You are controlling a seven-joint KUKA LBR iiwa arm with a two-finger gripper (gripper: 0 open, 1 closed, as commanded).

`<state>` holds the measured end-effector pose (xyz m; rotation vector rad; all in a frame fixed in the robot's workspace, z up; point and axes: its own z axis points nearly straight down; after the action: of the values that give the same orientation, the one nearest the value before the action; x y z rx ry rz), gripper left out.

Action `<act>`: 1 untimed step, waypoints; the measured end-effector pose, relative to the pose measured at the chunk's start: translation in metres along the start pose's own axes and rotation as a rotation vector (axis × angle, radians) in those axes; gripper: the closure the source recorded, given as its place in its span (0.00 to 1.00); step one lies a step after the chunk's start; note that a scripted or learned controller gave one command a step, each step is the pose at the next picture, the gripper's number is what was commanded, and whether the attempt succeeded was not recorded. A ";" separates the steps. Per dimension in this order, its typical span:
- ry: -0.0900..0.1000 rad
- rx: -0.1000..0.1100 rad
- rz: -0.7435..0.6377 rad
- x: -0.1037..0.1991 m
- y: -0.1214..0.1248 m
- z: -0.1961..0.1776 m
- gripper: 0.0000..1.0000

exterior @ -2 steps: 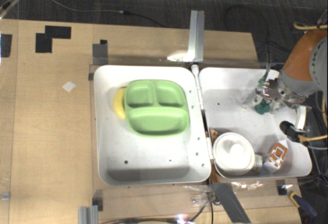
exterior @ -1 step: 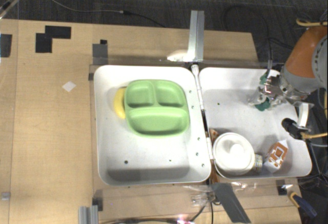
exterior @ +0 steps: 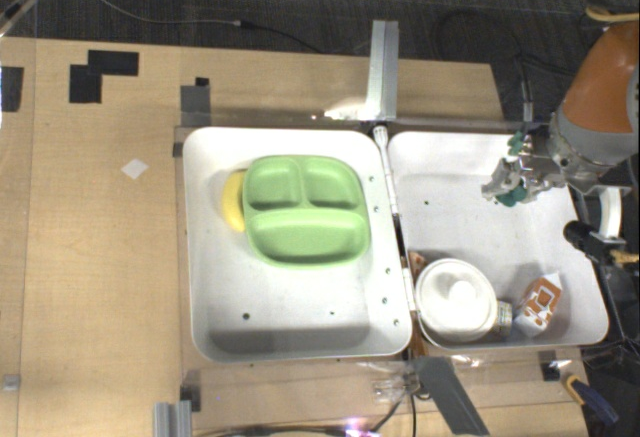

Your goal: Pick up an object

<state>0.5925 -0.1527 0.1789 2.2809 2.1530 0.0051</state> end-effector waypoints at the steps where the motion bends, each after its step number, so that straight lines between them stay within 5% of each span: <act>1: 0.001 0.001 -0.127 0.024 -0.042 -0.030 1.00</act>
<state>0.5518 -0.1265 0.2091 2.1404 2.2948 0.0044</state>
